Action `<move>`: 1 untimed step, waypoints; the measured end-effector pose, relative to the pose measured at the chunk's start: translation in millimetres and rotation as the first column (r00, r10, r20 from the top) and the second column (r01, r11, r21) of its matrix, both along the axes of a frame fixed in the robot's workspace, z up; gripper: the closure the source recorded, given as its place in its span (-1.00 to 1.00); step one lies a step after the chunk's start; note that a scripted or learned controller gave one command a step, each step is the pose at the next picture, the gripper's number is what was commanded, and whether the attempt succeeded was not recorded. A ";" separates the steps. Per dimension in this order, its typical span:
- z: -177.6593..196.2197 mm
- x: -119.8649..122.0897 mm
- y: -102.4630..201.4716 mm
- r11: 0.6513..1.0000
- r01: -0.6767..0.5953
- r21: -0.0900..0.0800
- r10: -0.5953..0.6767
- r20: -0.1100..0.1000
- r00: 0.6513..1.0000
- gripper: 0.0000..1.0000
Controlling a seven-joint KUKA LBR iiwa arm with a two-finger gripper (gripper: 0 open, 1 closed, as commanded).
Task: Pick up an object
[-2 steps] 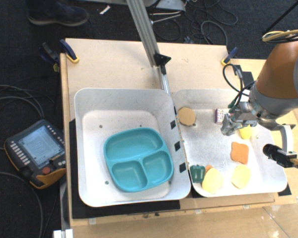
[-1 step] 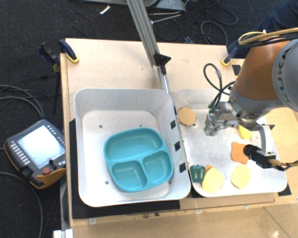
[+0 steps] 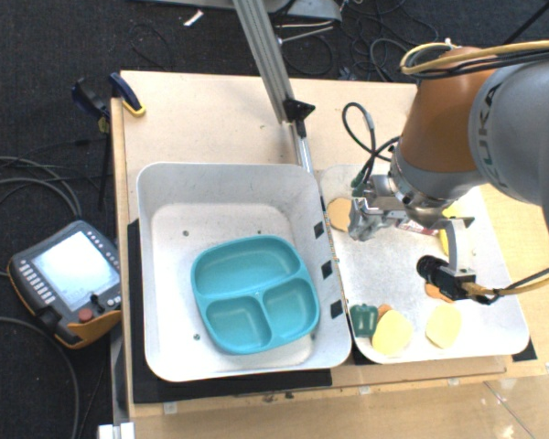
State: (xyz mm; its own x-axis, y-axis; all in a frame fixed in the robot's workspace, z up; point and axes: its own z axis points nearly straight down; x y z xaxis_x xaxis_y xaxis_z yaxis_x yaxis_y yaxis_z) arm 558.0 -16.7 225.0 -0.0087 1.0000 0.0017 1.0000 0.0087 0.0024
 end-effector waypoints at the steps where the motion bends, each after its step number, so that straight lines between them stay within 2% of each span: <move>1: 12.7 -0.1 54.3 1.000 0.000 0.000 0.000 -0.001 1.000 1.00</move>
